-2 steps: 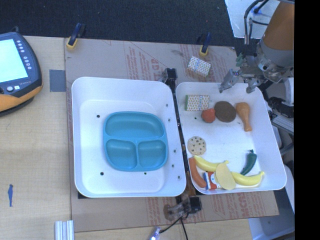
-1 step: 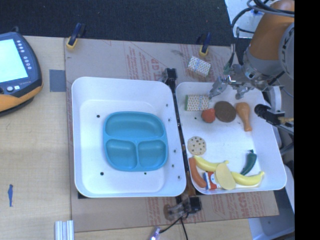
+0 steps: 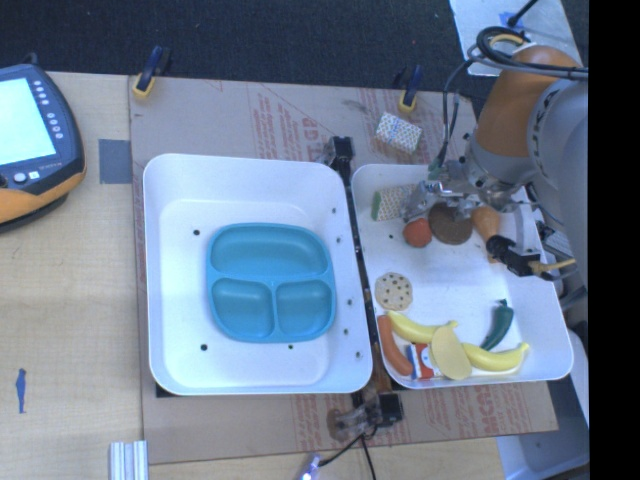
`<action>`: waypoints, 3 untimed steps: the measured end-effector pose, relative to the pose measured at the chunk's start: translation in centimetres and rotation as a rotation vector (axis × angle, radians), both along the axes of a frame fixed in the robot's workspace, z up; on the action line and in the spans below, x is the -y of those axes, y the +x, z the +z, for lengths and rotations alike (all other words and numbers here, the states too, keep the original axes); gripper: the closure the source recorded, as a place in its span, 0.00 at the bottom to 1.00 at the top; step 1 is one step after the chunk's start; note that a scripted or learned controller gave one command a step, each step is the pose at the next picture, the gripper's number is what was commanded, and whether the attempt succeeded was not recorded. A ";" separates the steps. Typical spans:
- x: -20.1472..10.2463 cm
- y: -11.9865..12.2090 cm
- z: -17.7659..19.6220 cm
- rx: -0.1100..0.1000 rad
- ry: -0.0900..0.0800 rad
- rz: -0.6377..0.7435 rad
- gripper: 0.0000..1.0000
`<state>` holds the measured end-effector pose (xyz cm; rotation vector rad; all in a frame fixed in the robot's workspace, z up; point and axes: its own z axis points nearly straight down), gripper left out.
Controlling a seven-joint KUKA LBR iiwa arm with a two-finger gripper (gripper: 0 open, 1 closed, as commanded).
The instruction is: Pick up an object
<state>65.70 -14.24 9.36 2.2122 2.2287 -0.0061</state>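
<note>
My gripper [image 3: 441, 205] is low over the far end of the right bin [image 3: 545, 313], reaching in from the right. Just beneath and in front of it lie a small red-orange round piece [image 3: 417, 234], a brown round piece [image 3: 453, 228] and an orange piece [image 3: 485, 220]. A green and speckled flat item [image 3: 385, 204] lies to its left by the bin's wall. Whether anything sits in the gripper cannot be made out.
Nearer in the right bin are a round cookie [image 3: 393, 290], two bananas [image 3: 420, 326], a hot dog [image 3: 392, 348], a yellow slice [image 3: 451, 355] and a green pepper [image 3: 497, 325]. A blue divided plate [image 3: 271, 280] rests in the left bin [image 3: 170, 268]. A patterned block [image 3: 398, 131] lies behind the bins.
</note>
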 end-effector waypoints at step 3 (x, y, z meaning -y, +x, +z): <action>2.6 -3.0 0.2 0.002 0.000 -0.002 1.00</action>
